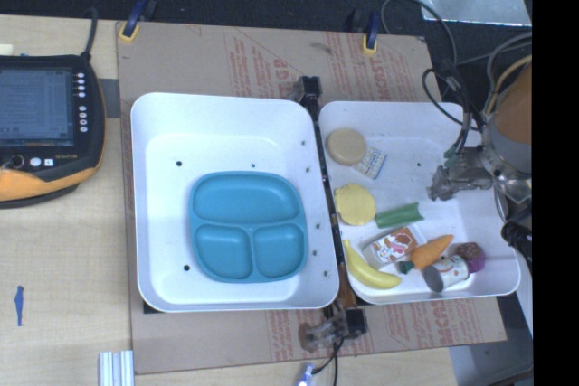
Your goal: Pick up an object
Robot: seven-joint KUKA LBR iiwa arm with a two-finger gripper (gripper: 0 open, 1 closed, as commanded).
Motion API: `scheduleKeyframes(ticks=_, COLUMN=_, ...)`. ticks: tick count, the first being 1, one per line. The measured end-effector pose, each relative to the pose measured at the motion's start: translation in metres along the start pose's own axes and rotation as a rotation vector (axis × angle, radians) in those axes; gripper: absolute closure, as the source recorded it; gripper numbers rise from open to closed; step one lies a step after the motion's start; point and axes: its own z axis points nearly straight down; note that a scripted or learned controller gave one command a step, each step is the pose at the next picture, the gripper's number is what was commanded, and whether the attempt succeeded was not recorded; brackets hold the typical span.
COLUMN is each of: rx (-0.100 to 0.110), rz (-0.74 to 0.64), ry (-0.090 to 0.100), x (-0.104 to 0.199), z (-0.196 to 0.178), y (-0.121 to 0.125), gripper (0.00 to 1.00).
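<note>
The gripper [450,179] hangs low at the arm's [514,117] end, pointing left.

two white bins sit side by side on cardboard. the left bin [154,194] holds a blue divided plate [247,226]. the right bin [407,117] holds a tan disc [346,145], a yellow disc [355,204], a green stick [398,215], a banana [368,270] and a carrot [431,251]. the gripper [450,179] hovers over the right bin's right side. a tablet [41,127] lies at far left.
</note>
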Motion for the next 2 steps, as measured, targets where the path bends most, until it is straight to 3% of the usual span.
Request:
scheduleKeyframes(ticks=1, rx=0.002, rz=-0.004, ry=0.001, x=0.0385, z=-0.0033, y=0.0022, gripper=1.0)
scheduleKeyframes(ticks=2, rx=0.002, rz=-0.003, ry=0.0, x=0.0379, z=-0.0033, y=0.002, gripper=0.0)
